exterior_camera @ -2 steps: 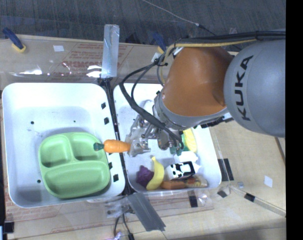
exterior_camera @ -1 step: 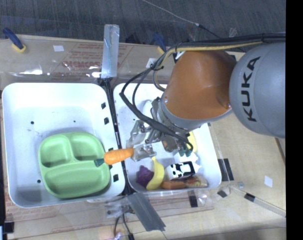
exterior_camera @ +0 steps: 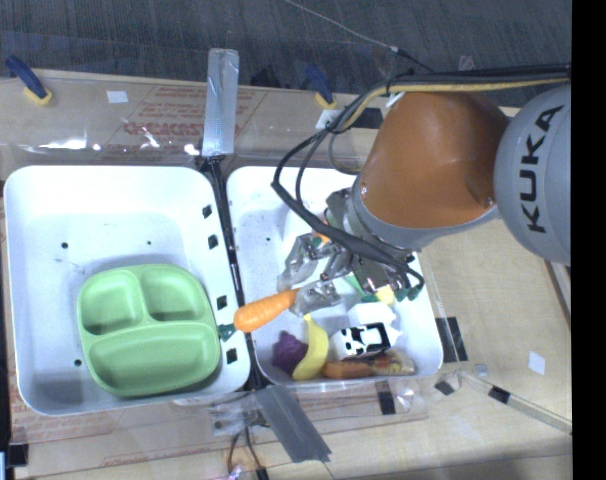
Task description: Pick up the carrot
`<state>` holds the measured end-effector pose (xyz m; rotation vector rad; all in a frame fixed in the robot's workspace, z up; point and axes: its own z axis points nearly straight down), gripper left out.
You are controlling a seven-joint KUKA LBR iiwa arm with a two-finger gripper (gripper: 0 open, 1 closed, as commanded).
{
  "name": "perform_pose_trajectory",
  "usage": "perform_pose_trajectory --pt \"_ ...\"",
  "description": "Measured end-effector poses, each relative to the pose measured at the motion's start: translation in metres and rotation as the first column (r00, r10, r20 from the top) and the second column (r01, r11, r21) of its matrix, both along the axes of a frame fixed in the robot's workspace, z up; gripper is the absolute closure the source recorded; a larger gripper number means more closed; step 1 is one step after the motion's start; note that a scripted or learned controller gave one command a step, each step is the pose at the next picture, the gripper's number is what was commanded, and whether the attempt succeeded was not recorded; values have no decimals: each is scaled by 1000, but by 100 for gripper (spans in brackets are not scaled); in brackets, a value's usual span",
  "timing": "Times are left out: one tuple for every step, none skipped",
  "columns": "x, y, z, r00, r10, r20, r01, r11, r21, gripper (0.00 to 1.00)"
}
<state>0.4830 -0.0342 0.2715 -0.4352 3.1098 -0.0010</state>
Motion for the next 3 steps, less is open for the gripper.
perform_pose_trajectory --pt "0 -26 -67 995 -96 -5 96 995 0 100" --pt "0 -26 -66 995 -96 -2 96 995 1 0" --pt "12 -58 -149 998 -67 -10 67 998 2 0"
